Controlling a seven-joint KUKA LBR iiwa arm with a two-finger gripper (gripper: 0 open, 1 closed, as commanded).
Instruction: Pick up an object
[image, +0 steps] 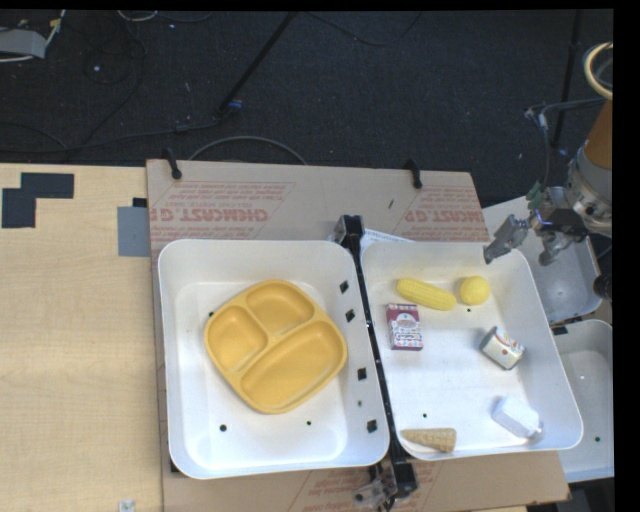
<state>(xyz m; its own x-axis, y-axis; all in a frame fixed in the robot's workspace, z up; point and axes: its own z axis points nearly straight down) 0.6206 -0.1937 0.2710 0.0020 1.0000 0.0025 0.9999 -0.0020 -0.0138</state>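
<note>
Dark floor strewn with cables lies behind a pale wooden bench — cardboard sheet on top.

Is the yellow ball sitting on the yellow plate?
No, the yellow ball lies in the right bin next to the corn, while the plate sits in the left bin.

Grey arm reaching in from the right, orange band above wrist, gripper fingers spread apart

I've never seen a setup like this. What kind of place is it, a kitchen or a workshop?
Most likely a robotics lab, not a kitchen. A gripper hangs over two white bins, the food such as the corn cob looks like toy props, and cables trail across the dark floor.
</note>
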